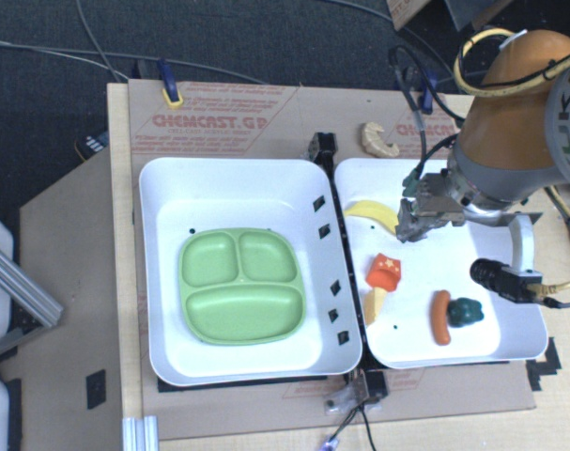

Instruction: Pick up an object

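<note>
- Two white bins sit side by side on the bench: left bin (162, 195) and right bin (510, 336), touching along a dark divider.
- Left bin holds a green divided tray (242, 285) with three compartments, lying flat near the bin's middle.
- Right bin contents, all loose on the floor: a yellow banana (373, 214) near the upper left corner; a red block (385, 271) below it with a tan piece touching its lower edge; an orange-red sausage-like piece (440, 317) lying upright in the picture; a dark teal object (467, 312) touching the sausage's right side.
- Gripper (409, 222) hangs over the right bin just right of the banana's end – close to it, possibly touching, though the slant makes this hard to judge.
- Finger state: cannot tell (the dark gripper body hides the tips from this angle); nothing visibly between them.
- Arm's orange band (519, 83) is above the bin's upper right part.
- Off-bin items: a pale curved piece (378, 139) on the board behind the right bin; a blue-and-yellow clip (170, 85) at the board's far left edge.
</note>
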`<state>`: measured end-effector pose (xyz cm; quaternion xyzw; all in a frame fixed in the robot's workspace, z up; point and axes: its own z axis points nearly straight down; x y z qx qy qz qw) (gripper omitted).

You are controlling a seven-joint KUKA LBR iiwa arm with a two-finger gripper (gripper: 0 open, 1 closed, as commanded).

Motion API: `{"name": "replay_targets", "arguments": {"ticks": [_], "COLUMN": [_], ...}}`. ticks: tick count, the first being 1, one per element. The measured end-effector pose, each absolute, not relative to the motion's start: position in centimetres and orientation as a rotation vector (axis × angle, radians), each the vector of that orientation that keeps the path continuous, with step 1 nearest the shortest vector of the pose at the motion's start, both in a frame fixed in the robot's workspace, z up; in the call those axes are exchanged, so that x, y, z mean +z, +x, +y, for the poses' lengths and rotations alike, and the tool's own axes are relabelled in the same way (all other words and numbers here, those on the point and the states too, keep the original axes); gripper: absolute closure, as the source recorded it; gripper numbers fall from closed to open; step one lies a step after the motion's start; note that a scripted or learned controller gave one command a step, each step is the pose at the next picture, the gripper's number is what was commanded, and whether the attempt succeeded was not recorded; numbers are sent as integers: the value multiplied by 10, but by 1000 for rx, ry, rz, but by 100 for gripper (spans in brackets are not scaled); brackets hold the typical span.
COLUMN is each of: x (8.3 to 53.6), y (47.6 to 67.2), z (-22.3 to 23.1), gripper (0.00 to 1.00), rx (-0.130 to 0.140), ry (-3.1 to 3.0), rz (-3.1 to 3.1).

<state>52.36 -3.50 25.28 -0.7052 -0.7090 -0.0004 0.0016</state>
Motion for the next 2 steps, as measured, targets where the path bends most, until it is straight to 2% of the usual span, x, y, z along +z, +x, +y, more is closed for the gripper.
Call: {"name": "replay_targets", "arguments": {"ticks": [2], "x": [255], "y": [519], "z": [77], "gripper": [100], "rx": [-3], "ry": [-2212], "rz": [-2228]}}
